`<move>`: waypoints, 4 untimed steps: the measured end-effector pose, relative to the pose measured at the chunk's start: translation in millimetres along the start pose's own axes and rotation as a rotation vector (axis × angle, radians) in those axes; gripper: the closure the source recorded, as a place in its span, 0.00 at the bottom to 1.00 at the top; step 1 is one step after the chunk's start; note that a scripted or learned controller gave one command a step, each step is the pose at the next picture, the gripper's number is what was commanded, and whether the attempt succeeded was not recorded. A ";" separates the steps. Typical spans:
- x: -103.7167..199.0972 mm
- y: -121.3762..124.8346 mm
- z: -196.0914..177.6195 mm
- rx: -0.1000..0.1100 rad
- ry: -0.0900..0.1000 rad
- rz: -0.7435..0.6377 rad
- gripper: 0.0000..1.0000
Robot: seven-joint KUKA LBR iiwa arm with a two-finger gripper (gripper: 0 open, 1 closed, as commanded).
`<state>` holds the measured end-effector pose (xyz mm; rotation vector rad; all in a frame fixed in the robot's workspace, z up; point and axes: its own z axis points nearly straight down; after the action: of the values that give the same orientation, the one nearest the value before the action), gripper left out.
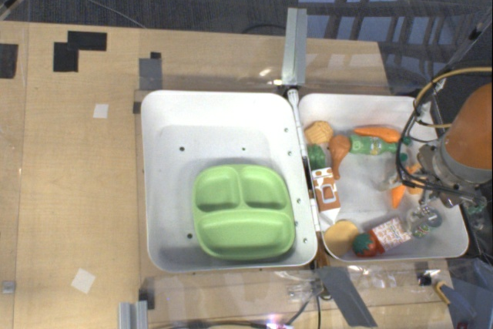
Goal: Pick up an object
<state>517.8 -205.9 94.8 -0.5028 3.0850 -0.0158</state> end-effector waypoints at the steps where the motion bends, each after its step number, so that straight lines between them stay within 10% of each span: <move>1: 11.4 4.2 -0.8 0.004 -0.012 0.005 0.00; 3: -9.8 2.2 4.4 -0.001 -0.002 0.018 0.00; 4: -15.9 2.3 -9.7 0.005 -0.018 0.015 1.00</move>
<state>531.9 -198.7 104.7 -0.4775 3.0698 -0.0183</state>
